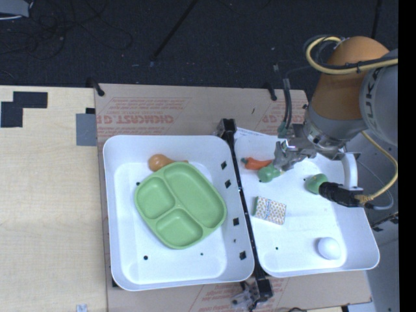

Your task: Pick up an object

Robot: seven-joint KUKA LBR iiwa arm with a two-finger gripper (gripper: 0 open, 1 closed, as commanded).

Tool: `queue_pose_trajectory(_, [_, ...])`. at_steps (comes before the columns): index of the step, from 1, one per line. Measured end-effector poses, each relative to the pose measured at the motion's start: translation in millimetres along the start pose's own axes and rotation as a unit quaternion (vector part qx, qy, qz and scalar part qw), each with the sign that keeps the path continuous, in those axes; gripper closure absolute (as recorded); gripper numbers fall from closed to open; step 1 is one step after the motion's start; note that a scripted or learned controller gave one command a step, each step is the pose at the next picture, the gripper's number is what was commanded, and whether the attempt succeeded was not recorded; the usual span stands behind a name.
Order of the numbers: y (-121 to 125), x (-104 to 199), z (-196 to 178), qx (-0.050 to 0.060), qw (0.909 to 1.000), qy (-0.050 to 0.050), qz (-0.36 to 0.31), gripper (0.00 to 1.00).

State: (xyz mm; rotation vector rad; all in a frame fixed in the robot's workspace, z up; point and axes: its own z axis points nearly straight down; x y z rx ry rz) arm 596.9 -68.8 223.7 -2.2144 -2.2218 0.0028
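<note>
Smooth white ball (328,247) lies foremost; beyond it, the grey gripper (281,164) hangs at an orange-and-green toy carrot (262,168), grip state impossible to tell.

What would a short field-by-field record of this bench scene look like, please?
left bin: green divided plate; orange object at the plate's far rim
right bin: orange-and-green toy, patterned square, white ball
end effector: low over the right bin's far part, right beside the orange-and-green toy
grasp: not confirmed
</note>
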Motion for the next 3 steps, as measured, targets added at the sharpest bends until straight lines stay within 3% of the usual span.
queue_pose_trajectory(1, [-13, 57, -9, 0.0, 1.0, 0.0, 0.0, 1.0])
queue_pose_trajectory(3, [-44, 141, -1, 0.001, 1.0, 0.0, 0.0, 1.0])
